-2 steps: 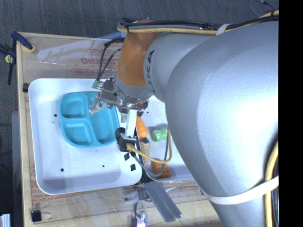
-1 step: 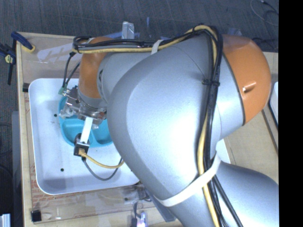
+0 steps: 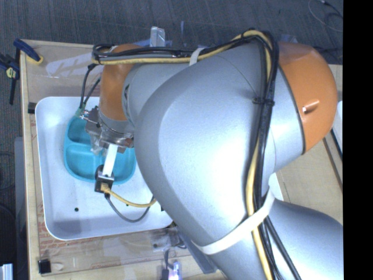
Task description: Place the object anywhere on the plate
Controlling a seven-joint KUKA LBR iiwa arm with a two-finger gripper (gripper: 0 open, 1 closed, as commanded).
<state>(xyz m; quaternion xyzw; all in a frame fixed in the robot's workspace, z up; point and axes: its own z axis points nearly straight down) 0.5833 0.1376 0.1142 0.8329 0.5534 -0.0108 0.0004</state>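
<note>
Gripper [image 3: 100, 137] hangs low over the blue plate [image 3: 77, 156] in the white bin [image 3: 69, 210], mid-left of frame. Open or closed: cannot tell, the wrist blocks it. Object's place can't be told either, likely under the wrist. Judgement: at the placing step, with confirmed release and retreat left.

Robotics lab, test bench setup. A large industrial arm [image 3: 221, 156], grey with an orange band, has a yellow cable [image 3: 175, 54] strapped along it. The plywood bench [image 3: 58, 63] carries a shallow white bin [image 3: 49, 174], with blue-handled clamps [image 3: 28, 48] at its left edge. Dark carpet floor [image 3: 116, 4] lies beyond. A blue plastic plate [image 3: 78, 156] lies in the bin.
</note>
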